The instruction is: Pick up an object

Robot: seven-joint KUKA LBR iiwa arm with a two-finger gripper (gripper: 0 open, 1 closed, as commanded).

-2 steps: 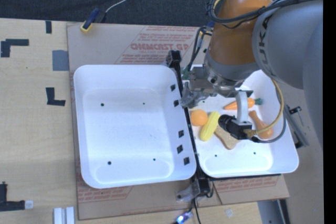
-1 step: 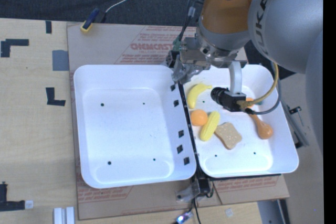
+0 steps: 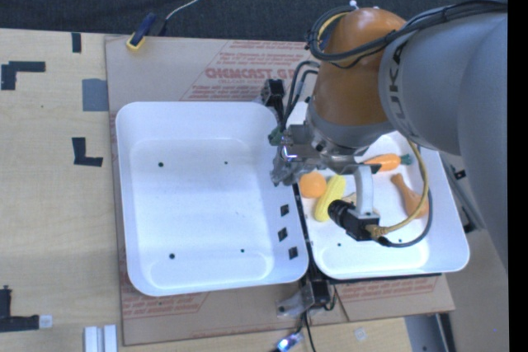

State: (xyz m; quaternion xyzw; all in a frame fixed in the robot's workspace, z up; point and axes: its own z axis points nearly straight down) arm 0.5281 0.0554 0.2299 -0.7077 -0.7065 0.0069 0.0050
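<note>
The grey arm with its orange band reaches in from the right and hangs over the left part of the right bin (image 3: 412, 260). Its gripper (image 3: 295, 167) points down at the bin's left wall, mostly hidden under the wrist. Just below it lie a round orange object (image 3: 312, 185) and a yellow object (image 3: 328, 199), side by side and touching. An orange carrot-like piece (image 3: 384, 163) with a green tip lies further right. A tan-orange piece (image 3: 406, 192) lies near the bin's right side. I see nothing held in the gripper.
The left bin (image 3: 132, 177) is white with small dark dots on its floor. A black connector and yellow cable (image 3: 363, 225) hang from the wrist over the right bin. Both bins rest on a cardboard sheet (image 3: 214, 70).
</note>
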